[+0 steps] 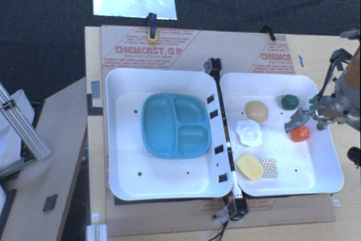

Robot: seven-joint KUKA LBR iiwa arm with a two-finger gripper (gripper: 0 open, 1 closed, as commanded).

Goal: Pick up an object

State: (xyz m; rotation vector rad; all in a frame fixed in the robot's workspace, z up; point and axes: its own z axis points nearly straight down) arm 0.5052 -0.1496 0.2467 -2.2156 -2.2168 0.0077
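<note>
The right bin [324, 175] holds several small things: a tan rounded piece [256, 110], a dark green ball [290, 101], a white fried-egg shape [249, 133], a yellow piece [249, 166], a checkered cracker [268, 167] and an orange-red piece [300, 134]. My gripper [297, 121] reaches in from the right edge and hangs low over the bin's right half. It sits just above the orange-red piece, whose top edge it partly covers. I see nothing held in it.
The left bin [121, 121] carries a blue divided plate [175, 125]. A black clip rail [220, 121] runs between the two bins. The bins rest on a cardboard sheet [169, 45] on the bench.
</note>
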